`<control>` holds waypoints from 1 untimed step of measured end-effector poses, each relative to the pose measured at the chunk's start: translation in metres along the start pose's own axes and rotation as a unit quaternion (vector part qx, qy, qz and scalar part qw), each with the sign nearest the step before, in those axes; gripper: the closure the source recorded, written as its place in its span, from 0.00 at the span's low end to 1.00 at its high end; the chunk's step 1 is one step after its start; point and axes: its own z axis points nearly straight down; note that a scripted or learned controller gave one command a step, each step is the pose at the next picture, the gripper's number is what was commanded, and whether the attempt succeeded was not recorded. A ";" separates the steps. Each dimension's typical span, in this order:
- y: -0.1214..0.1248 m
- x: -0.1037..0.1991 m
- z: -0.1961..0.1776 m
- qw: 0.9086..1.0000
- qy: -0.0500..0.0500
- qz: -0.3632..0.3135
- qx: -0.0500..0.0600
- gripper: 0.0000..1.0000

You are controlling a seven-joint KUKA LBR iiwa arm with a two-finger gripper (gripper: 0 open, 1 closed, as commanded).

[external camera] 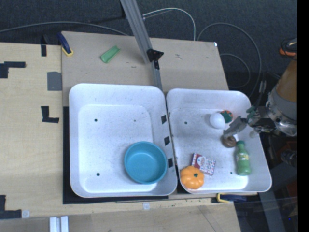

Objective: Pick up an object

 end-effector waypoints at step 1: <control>0.000 0.000 0.000 1.000 0.000 0.000 0.000 0.00</control>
